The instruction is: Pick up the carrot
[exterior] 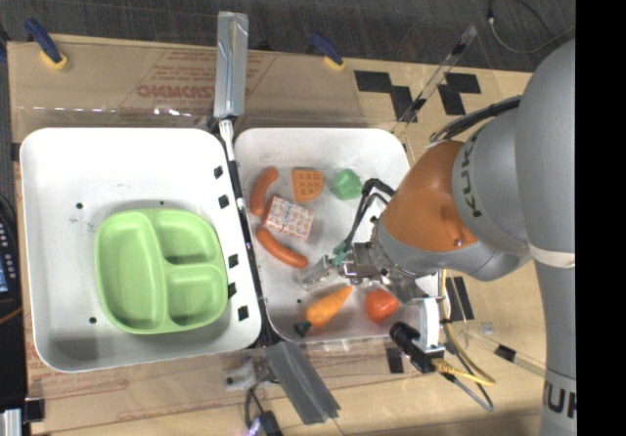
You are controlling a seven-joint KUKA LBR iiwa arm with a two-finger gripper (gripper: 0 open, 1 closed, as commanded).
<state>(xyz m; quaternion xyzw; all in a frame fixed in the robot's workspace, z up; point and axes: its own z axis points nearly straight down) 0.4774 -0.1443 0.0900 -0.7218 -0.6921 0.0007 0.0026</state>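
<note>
The small orange plastic toy carrot [329, 305] lies near the front edge of the right-hand shallow white bin [293, 146]; it is judged light, rigid and smooth. Grasp across its thick middle. The two-finger gripper [325, 272] hovers just above it; whether its fingers are spread or closed cannot be told.

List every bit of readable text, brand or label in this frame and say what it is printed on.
"KU", the visible start of white lettering, on the arm's orange band.
"KU", white letters cut off at the frame's bottom edge, on the arm's grey base.
Red print on the cardboard sheet behind the bins: appears upside down, too blurred to read.
Printed pattern on the small carton in the right bin: too small to read.
</note>
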